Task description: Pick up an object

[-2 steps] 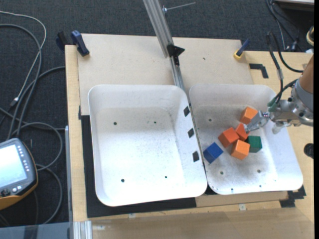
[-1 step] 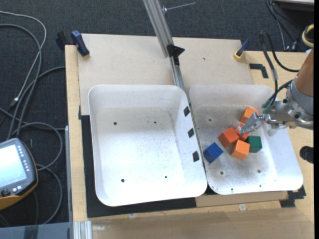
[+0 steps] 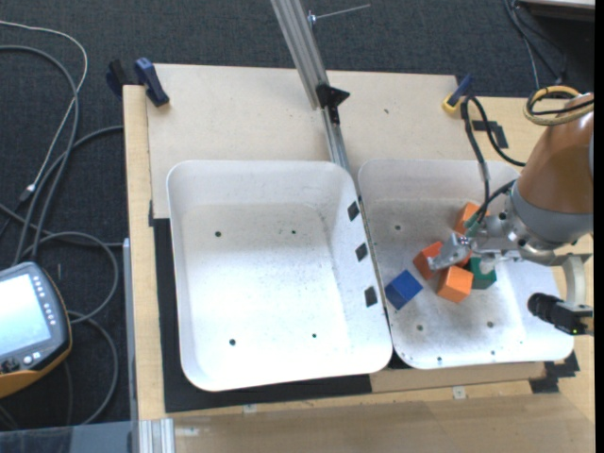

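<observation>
Hovering low in the right bin (image 3: pixel 528 347) among orange blocks (image 3: pixel 455 283) and a blue block (image 3: pixel 403 289), claw (image 3: pixel 464 249) state indeterminable, nothing lifted yet.

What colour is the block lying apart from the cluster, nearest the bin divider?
Blue. The block shows best in the camera view, in the right bin.

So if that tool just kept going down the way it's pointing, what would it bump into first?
Most likely the orange block just under the tool, in the cluster in the right bin. A green block sits beside it. Depth is hard to judge from this slanted view, so it might touch either.
</observation>
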Motion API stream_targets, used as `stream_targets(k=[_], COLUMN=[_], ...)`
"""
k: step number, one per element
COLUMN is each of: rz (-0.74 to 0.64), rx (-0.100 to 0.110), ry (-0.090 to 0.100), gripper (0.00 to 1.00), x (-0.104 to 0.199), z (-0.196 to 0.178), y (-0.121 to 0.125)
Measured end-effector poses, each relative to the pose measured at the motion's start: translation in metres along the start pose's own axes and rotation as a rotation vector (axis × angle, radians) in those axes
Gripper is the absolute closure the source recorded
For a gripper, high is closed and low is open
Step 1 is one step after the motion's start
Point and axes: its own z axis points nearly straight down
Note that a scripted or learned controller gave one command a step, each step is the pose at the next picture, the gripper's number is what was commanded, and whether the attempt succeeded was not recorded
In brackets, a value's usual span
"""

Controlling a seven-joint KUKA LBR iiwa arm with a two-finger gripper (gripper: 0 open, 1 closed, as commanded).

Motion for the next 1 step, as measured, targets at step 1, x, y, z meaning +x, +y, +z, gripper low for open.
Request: stream_targets(k=[1], rz=[0.0], rx=[-0.007], ry=[-0.001], gripper=[0.0], x=[-0.0113], z=[0.032], y=[0.038])
